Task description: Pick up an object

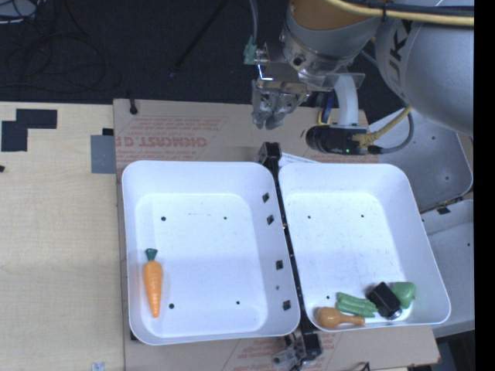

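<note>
- The gripper (271,118) hangs up high, past the far edge of the two bins, close to where they meet.
- Nothing is between its fingers. I cannot tell if they are spread apart or pressed together.
- The grey arm (371,22) with its orange band comes in from the top right.
- The left bin (193,178) has a toy carrot (152,284) in it.
- The carrot lies flat near the front left corner, with its green top pointing to the far side.
- The right bin (348,180) has a small pile of things in its front right corner.
- In that pile, a green bean pod (356,304) lies beside a black block (384,300).
- A green leafy thing (404,291) sits just behind the black block, touching it.
- An orange pear-shaped toy (337,318) lies at the front of the pile, by the bin's wall.
- The gripper is well apart from all of the toys.
- Both bins sit on a brown cardboard sheet (186,134).
</note>
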Robot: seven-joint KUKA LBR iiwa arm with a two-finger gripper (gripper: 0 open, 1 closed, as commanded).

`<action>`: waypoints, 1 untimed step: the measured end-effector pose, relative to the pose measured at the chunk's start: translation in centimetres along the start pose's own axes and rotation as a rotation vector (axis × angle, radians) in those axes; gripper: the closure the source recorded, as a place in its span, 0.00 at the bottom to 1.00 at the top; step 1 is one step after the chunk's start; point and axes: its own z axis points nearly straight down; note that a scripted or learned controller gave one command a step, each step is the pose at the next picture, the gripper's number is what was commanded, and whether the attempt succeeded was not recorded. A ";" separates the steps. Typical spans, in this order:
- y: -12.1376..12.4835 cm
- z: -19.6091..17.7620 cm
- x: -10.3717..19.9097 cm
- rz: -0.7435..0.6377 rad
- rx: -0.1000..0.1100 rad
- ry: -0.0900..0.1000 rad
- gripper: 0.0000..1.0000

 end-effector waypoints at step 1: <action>-0.8 -7.3 4.9 0.002 -0.007 0.001 1.00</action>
